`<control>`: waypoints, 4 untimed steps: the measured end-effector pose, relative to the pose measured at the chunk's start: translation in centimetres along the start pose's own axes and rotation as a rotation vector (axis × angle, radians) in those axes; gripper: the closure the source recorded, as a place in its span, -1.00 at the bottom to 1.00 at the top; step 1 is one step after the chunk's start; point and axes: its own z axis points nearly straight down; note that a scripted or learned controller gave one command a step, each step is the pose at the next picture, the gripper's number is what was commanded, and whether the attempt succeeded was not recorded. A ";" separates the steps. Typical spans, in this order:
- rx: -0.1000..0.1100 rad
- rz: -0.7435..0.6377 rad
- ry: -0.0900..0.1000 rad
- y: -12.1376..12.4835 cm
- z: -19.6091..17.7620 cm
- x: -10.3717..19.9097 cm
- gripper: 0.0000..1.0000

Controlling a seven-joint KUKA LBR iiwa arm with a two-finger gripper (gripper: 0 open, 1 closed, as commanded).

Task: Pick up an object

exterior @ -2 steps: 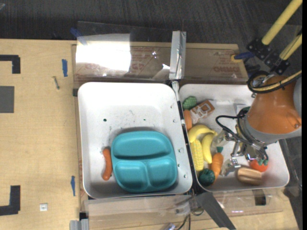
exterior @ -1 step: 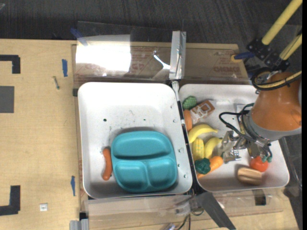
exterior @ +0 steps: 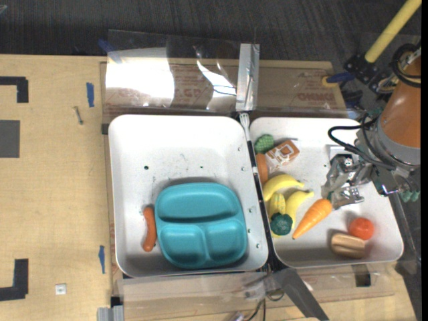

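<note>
You are looking down on a tan bench (exterior: 53, 179) set against dark carpet, with two shallow white bins side by side and a sheet of clear plastic (exterior: 180, 79) glaring behind them. In the left bin (exterior: 134, 146) lies a teal divided tray (exterior: 200, 225), and just beside its left edge an orange sausage-shaped toy (exterior: 149, 228) lies lengthwise. The right bin (exterior: 388, 246) holds the clutter you can pick from: a small green piece (exterior: 264, 142) at the top near the divider, an orange-and-white block (exterior: 281, 153) just beside it, a yellow banana bunch (exterior: 284, 191) below those, a dark green round piece (exterior: 281, 224) under the bananas, and an orange carrot (exterior: 311, 217) lying at a slant with its thick end up toward the right. Near the bin's lower right corner you see a red-orange ball (exterior: 362, 228) and, touching it from below, a tan bun-like roll (exterior: 348, 245). The arm comes in from the right, orange band showing, and its gripper (exterior: 344, 182) hangs low over the right bin, just beside the carrot's thick end. Its metal parts blur together there, so you cannot tell how the claw is set, and nothing is visibly held in it.
</note>
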 end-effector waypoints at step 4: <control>-0.002 -0.099 0.000 0.8 -5.4 -18.0 1.00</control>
